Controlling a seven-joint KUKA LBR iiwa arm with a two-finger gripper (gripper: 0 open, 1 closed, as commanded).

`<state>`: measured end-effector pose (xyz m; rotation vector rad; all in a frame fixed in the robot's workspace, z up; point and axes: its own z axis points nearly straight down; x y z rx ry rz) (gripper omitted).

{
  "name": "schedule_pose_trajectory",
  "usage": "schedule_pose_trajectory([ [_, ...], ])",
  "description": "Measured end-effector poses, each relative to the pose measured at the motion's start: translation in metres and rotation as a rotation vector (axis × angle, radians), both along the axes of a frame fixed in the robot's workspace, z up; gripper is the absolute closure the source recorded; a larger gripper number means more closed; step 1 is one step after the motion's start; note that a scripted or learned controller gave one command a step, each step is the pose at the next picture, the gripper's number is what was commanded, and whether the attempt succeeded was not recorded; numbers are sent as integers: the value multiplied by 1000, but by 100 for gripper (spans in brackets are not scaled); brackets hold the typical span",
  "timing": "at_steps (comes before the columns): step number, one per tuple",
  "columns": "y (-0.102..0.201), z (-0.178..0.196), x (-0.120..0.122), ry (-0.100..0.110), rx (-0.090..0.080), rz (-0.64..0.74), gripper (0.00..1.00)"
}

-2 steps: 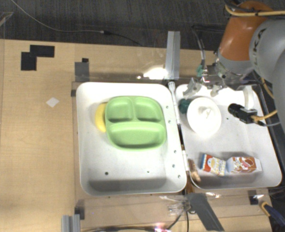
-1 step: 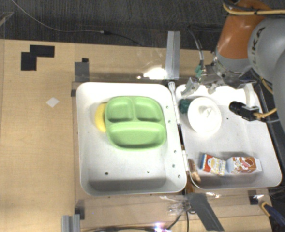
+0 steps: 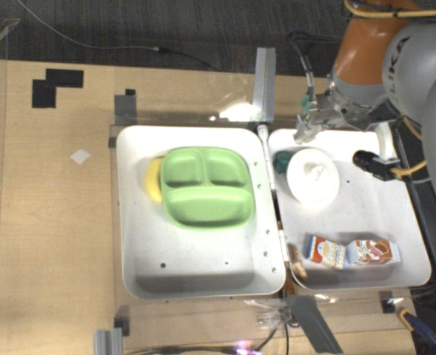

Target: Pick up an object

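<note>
— Judging from how things lie, how much of the pick can be called done?

— Very little, it would seem. The gripper [image 3: 305, 128] is seen at the far rim of the right bin [image 3: 406, 220], near its back-left corner, and nothing is seen held by it. Whether it is spread or closed cannot be told from this slant.

— Which objects are offered?

— In the right bin, a white round dish [image 3: 313, 174] is set just below the gripper, with a small dark teal object [image 3: 280, 161] touching its left side, tucked against the bin's left wall. Two small cartons [image 3: 349, 251] are laid end to end near the front edge, well apart from the gripper. In the left bin [image 3: 136, 257], a green divided tray [image 3: 206, 186] is placed, and a yellow object [image 3: 153, 180] is half hidden beneath its left edge.

— So which is likely meant?

— That cannot be settled. The dish and the teal object are nearest, so one of them may be judged the probable target, but no contact is shown.

— What is left, then?

— Nearly everything: a descent onto an object, a closing around it, and a lift clear of the bin. The dish's broad smooth form might be gripped poorly; the teal object's place against the wall could hamper entry.
</note>
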<state>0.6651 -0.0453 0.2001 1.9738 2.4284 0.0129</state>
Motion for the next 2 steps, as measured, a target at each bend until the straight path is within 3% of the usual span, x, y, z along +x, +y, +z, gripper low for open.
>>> schedule_pose_trajectory([
  [1,0,0,0,0,0,0,0],
  [2,-39,-74,2,-11,-2,105,0],
])
